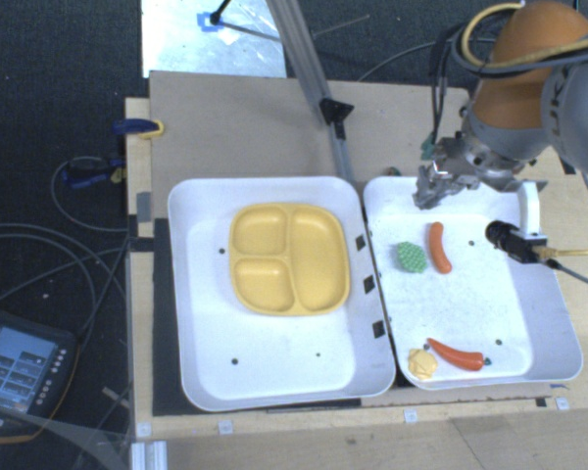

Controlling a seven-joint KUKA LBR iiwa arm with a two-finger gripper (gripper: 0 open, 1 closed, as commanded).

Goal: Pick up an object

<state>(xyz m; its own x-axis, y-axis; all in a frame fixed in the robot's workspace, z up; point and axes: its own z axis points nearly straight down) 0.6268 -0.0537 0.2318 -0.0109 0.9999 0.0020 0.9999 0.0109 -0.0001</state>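
The jaws hang over the back edge of the right bin, near its left corner. I cannot tell if they are wide or narrow. Nothing shows between them. A sausage lies in the bin just below them, apart from them. A green toy sits just left of that sausage. A second sausage and a small yellow toy lie at the bin's front edge. A yellow plate rests in the left bin.
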